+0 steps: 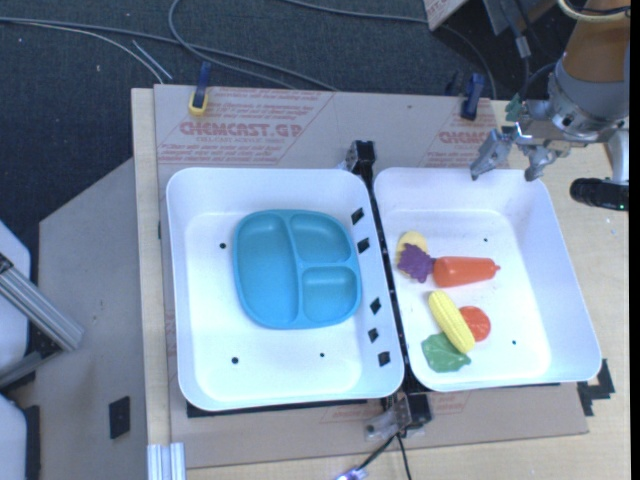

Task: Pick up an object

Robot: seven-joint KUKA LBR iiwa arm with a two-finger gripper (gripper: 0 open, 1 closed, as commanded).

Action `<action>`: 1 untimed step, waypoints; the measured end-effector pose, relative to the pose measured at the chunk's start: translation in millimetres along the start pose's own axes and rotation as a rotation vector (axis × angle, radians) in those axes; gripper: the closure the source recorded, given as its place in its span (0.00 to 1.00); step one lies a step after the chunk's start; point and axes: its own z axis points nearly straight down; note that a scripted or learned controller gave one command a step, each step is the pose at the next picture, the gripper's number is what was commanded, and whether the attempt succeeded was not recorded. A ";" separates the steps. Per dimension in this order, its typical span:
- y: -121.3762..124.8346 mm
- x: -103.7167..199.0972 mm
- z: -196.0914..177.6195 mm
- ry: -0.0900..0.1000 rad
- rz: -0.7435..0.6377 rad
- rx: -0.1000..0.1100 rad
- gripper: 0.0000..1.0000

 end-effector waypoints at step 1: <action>2.5 0.6 -9.5 -0.002 -0.003 -0.015 0.00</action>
